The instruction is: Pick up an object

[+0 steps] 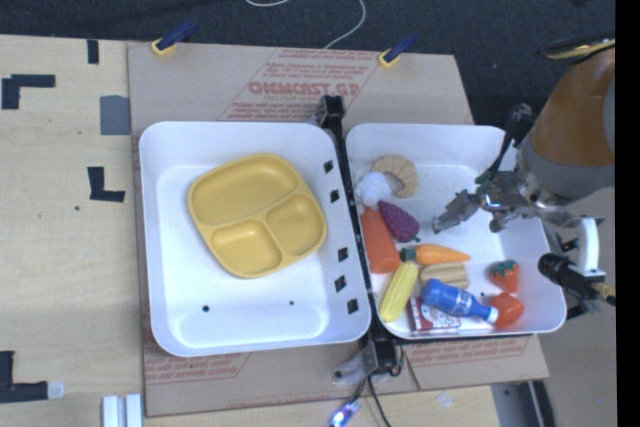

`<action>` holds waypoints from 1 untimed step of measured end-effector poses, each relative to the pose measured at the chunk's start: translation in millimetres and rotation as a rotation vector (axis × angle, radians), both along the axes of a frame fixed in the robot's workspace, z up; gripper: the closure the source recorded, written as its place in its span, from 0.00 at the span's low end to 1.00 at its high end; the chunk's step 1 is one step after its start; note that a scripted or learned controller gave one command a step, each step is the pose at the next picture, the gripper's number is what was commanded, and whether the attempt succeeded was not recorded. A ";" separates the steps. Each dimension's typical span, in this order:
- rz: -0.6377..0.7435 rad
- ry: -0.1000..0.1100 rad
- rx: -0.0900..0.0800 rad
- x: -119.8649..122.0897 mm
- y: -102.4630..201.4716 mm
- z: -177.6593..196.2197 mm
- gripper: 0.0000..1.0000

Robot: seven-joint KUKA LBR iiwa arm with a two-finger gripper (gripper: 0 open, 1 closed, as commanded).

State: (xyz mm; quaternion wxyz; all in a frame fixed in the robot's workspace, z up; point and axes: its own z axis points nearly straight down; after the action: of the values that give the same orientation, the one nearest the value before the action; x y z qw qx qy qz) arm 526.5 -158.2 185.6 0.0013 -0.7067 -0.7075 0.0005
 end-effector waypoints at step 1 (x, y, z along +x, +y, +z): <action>0.001 0.001 0.000 0.1 0.8 9.8 1.00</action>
State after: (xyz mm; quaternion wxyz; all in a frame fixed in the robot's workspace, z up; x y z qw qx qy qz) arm 526.6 -157.4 195.3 0.0016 -0.7062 -0.7080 0.0006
